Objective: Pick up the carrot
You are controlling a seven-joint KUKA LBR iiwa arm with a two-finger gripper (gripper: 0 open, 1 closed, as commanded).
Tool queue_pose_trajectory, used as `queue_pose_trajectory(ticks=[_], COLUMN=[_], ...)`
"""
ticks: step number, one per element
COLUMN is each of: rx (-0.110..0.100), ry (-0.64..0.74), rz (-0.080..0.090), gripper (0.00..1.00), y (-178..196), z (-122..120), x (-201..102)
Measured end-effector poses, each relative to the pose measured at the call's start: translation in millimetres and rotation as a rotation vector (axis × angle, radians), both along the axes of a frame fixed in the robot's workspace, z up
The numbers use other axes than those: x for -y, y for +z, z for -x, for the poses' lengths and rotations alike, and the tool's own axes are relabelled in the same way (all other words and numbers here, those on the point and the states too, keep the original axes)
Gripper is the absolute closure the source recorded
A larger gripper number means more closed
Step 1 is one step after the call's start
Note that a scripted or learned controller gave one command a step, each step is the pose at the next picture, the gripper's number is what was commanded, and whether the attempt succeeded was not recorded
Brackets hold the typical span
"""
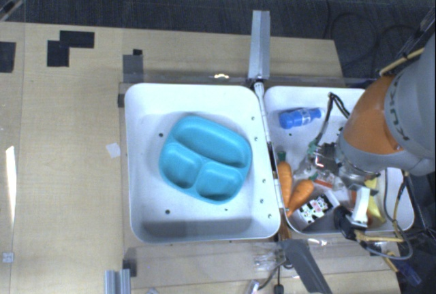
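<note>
Left bin point(136, 163), white, shallow, rounded corners: one smooth blue three-compartment tray point(204, 158), bare floor all round it. Right bin point(272, 99), crowded: two orange carrots point(291, 187) against its left wall near the front; a blue bottle point(298, 118) toward the back. Gripper point(325, 173) low just beside the carrots; finger spacing cannot be told. Grey arm point(402, 116) covers the bin's right part.

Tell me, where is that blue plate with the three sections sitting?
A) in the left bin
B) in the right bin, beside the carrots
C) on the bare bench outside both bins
A: the plate lies inside the left bin, while the carrots and a blue bottle are in the right bin.
</note>
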State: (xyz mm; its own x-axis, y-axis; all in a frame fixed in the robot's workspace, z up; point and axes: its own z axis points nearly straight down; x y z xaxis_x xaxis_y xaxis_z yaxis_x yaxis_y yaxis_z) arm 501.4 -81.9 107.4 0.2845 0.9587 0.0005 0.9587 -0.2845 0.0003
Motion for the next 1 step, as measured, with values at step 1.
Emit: queue_pose_trajectory(ticks=[1], rx=[0.005], ry=[0.238], rz=[0.002], gripper=[0.00], y=[77.7], z=[-7.8], x=[-13.1])
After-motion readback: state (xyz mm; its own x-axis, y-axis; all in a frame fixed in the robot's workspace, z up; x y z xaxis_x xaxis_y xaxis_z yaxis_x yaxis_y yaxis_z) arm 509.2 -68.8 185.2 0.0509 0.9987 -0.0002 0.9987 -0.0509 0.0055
